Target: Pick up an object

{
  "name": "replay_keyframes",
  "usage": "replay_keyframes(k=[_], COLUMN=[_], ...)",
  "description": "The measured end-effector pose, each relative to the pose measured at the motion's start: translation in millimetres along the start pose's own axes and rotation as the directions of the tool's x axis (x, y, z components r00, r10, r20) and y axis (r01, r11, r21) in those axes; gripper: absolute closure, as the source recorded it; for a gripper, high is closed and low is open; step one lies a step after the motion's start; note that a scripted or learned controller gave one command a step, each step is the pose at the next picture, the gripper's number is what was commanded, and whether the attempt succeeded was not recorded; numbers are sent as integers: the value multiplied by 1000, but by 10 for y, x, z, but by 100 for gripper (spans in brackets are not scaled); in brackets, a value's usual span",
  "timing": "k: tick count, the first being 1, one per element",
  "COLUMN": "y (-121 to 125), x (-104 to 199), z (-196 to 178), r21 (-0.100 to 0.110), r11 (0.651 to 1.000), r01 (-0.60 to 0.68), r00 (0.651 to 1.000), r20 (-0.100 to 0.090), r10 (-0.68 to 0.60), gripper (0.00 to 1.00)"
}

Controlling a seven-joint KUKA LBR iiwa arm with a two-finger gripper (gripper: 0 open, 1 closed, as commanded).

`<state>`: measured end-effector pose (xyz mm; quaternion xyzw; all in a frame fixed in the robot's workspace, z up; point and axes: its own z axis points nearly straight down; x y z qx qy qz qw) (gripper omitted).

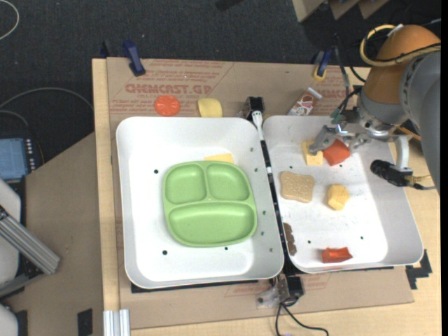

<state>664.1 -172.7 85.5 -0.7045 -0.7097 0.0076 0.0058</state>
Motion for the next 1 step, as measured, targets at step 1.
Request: replay_keyframes(k=[1], y=[0], x=[-18], z=[-118], r21=[-4], r11=[1000], r01=[-4], r00=[1000], r20=[-2], r10=[4], gripper=[100])
